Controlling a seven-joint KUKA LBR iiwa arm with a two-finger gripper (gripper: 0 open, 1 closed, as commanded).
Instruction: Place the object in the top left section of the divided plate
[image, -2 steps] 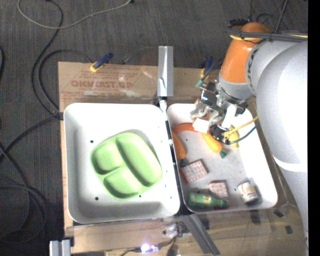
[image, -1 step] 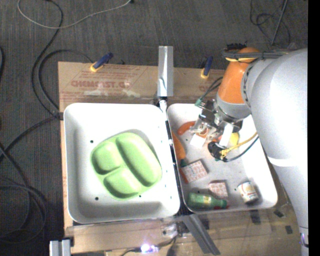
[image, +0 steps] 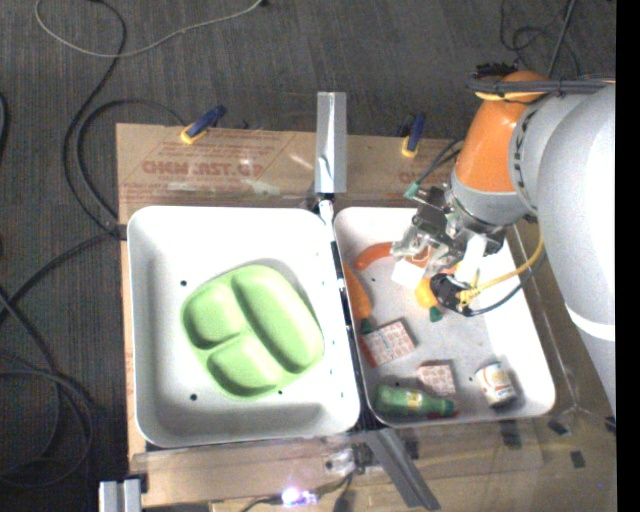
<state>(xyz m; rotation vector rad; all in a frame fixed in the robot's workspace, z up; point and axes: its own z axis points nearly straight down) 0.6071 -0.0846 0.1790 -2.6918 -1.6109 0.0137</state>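
A light green divided plate (image: 252, 330) with three sections lies in the left white bin (image: 160, 240), turned at an angle, and nothing rests on it. My gripper (image: 432, 272) hangs low over the upper middle of the right bin (image: 528, 340), below the orange band of the arm. Right at it are a small yellow-orange object (image: 428, 293), a white piece (image: 404, 270) and a tiny green piece (image: 437, 314). Whether any of them is held cannot be made out.
In the right bin lie an orange curved item (image: 358, 272) along the left wall, a checkered packet (image: 388, 342), a small pink square (image: 437, 377), a green bottle (image: 415, 402) and a small can (image: 496, 383). A metal divider (image: 330, 140) stands behind the bins.
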